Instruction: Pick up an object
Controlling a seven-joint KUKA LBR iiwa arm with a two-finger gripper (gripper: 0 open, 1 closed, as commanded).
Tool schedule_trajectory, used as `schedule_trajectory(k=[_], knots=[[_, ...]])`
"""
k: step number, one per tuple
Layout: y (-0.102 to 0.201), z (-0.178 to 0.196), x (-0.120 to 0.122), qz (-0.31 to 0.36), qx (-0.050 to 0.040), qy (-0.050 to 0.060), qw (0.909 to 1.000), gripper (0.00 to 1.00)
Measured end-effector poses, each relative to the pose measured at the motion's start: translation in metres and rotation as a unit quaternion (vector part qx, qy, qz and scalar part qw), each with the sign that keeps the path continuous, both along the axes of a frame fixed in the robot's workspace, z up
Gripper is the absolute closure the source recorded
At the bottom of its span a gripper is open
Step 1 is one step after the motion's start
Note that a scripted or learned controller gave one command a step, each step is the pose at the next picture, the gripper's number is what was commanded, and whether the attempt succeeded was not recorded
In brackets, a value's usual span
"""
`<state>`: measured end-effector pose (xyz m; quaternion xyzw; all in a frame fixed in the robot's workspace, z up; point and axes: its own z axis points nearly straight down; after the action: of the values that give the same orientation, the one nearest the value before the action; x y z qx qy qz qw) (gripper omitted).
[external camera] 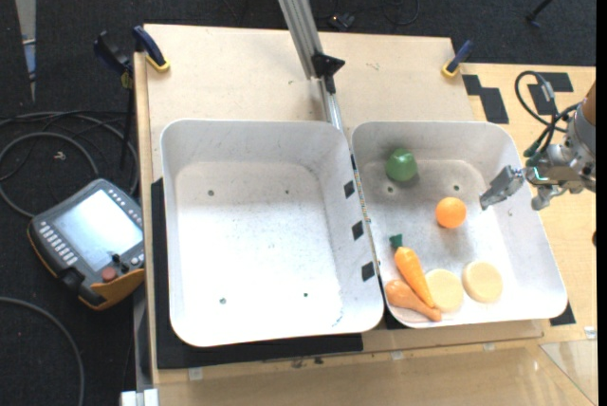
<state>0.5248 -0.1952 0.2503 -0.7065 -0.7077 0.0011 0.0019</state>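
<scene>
Claw hangs over the right bin's right edge; you can see its fingers spread and holding nothing. Your nearest object, the orange ball, lies just left, apart from it.

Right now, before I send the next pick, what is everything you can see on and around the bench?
Left bin: one, white, left half of the bench.
Right bin: one, white, right half of the bench.
Green ball: one, green, right bin, far left part.
Orange ball: one, orange, middle of right bin.
Carrot: one, orange with green top, right bin near edge.
Pale discs: two, cream, right bin near edge, beside the carrot.
Pendant: one, grey and orange, floor left of bench.
Clamps: two, blue and yellow, bench's far corners.
Claw: one, grey, over right bin's right side, nothing visible in it.
</scene>
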Motion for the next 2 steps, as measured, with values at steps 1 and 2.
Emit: schedule_trajectory(k=[1, 2], knots=[[0.000, 0.002, 0.001, 0.000, -0.0005, -0.002, 1.0000, 0.00], [-0.005, -0.045, 0.006, -0.001, -0.0002, 0.000, 1.0000, 0.00]])
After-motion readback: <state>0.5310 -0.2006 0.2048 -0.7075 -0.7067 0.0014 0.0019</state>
